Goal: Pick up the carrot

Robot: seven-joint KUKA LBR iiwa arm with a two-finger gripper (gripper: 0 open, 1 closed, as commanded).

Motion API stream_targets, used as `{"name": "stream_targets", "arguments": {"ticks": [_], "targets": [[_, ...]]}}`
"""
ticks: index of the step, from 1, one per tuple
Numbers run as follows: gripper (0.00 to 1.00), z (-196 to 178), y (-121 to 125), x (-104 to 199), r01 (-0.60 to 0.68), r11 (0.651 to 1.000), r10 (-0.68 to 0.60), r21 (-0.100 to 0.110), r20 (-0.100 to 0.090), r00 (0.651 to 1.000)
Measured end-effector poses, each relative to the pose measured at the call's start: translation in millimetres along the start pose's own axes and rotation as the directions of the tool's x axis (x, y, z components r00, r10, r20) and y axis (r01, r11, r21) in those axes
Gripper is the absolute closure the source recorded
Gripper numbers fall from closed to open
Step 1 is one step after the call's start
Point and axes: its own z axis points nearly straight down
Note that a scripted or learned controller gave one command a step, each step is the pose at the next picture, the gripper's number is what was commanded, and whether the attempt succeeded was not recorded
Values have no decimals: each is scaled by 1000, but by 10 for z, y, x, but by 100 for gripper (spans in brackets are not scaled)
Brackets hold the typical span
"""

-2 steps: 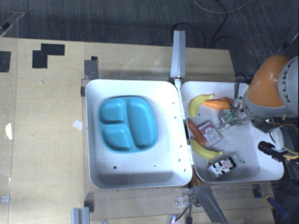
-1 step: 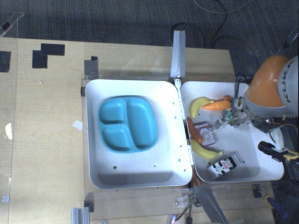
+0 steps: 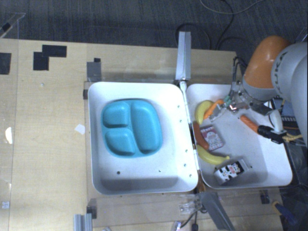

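No words can be read. The small packet (image 3: 212, 137) has a pink and white face and the little box (image 3: 229, 170) is black and white with a spot of red, but the print on both is too tiny and blurry to make out.

Two white bins sit side by side on the wooden bench (image 3: 43, 129). The left bin (image 3: 96, 177) holds a blue plate (image 3: 131, 128) with three parts. The right bin (image 3: 269, 172) holds the food.

The grey arm (image 3: 288, 71), with its orange band (image 3: 262, 64), reaches into the right bin from the right. Its gripper (image 3: 226, 105) is low at the top of that bin. I cannot tell how wide it is, or if it has hold of anything.

One carrot (image 3: 210, 110) lies just left of the gripper, leaning on a curved banana (image 3: 200, 110). It is very close, maybe touching. Another orange piece (image 3: 249, 123) lies just right of the gripper. A sausage (image 3: 199, 136) lies beside the packet, and a second banana (image 3: 211, 156) sits below them.
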Motion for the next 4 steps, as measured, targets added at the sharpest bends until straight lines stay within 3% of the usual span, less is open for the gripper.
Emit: {"name": "stream_targets", "arguments": {"ticks": [1,2,3,4], "targets": [[100,-135,38,10,3,1000,-3,-10,1,1000],[100,-996,262,832,13,1000,-13,-11,1,1000],[0,-992,260,830,13,1000,-13,-10,1,1000],[0,-88,-33,164,-4,1000,4,-7,1,1000]]}}
